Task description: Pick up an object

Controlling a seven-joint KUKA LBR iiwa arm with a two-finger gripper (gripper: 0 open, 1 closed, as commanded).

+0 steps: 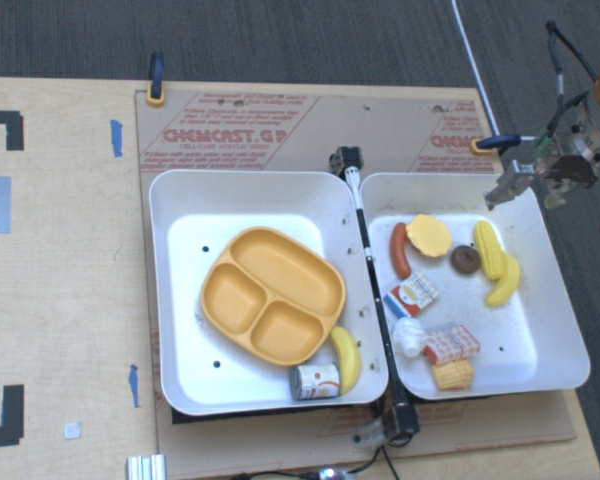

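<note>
My gripper (531, 192) hangs over the far right corner of the right bin (560, 308), its fingers spread open with nothing between them. Below and left of it in that bin lie two yellow bananas (492, 253), a brown round piece (465, 259), a yellow disc (428, 236) and a red sausage (401, 251). Nearer the front are a small carton (416, 293), a white lump (408, 338), a red-and-white packet (450, 343) and a yellow ridged block (453, 374).
The left bin (180, 268) holds an orange divided plate (272, 295), a banana (346, 358) and a small can (315, 380) at its front. A black bar (363, 238) runs between the bins. Both stand on a cardboard sheet (240, 133).
</note>
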